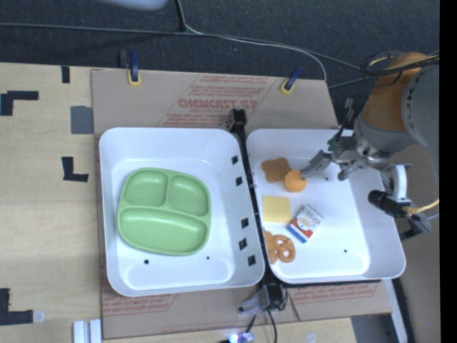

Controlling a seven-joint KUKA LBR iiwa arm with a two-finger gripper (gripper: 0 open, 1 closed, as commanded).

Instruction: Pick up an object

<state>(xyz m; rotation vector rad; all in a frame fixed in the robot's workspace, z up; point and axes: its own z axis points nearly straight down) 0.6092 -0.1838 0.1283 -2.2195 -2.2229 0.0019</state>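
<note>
We cannot tell the tool's opening; beside the small round orange ball, it risks nudging it away.

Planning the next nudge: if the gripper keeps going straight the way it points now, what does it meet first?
Probably the orange ball: the gripper points left and slightly down, right at it. Beyond lies the brown cookie. Height above the right bin is unclear.

The brown cardboard sheet under the bins carries red printing in the upper middle of the frame, seen upside down and too blurred to read with confidence. More red print runs along its lower edge, equally illegible. The small carton in the right bin shows red, white and blue markings, but no readable words.
</note>
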